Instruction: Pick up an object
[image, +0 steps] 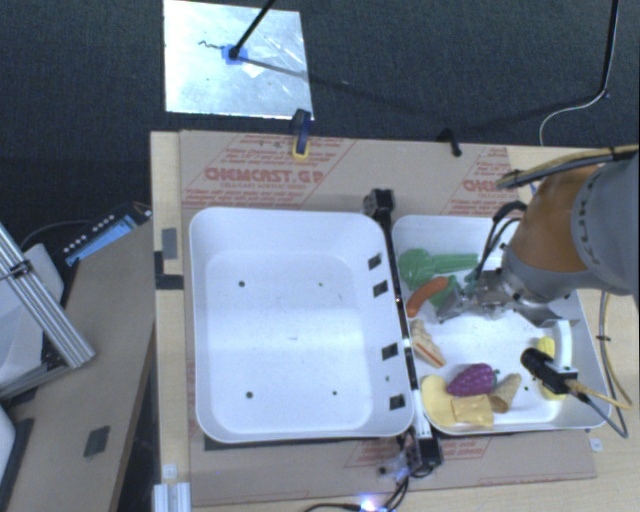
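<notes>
nearest the lens, low in the frame, the bench (300, 462) shows brown card under two white bins. left bin (290, 330) fills the centre-left of the frame. right bin (480, 228) sits just beside it, at centre-right, and holds the toys: a green piece (432, 266) at its upper left, an orange carrot (428, 291) just below that, a tan wedge (428, 346) lower down by the left wall, a purple bunch of grapes (471, 379) near the bottom, touching yellow pieces (455, 405). gripper (466, 300) hangs low in the right bin, right beside the carrot; whether its fingers are apart or closed cannot be told, and nothing shows between them. grey arm (590, 235) with an orange band enters from the right edge.
</notes>
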